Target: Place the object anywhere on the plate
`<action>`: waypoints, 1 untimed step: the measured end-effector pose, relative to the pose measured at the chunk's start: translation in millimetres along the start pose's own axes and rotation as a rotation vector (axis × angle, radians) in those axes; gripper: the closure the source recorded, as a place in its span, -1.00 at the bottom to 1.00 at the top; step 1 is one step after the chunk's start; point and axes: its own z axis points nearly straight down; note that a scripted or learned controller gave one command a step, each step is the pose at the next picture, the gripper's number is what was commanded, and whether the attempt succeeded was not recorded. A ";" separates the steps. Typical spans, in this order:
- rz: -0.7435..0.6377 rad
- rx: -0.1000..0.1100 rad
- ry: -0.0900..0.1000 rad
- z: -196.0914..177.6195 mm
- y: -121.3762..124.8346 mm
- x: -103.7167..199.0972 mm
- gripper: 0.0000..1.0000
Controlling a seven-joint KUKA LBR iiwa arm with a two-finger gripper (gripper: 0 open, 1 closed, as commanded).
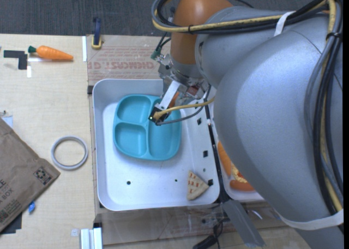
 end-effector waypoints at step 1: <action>0.000 0.000 0.000 0.1 0.0 -0.1 -1.00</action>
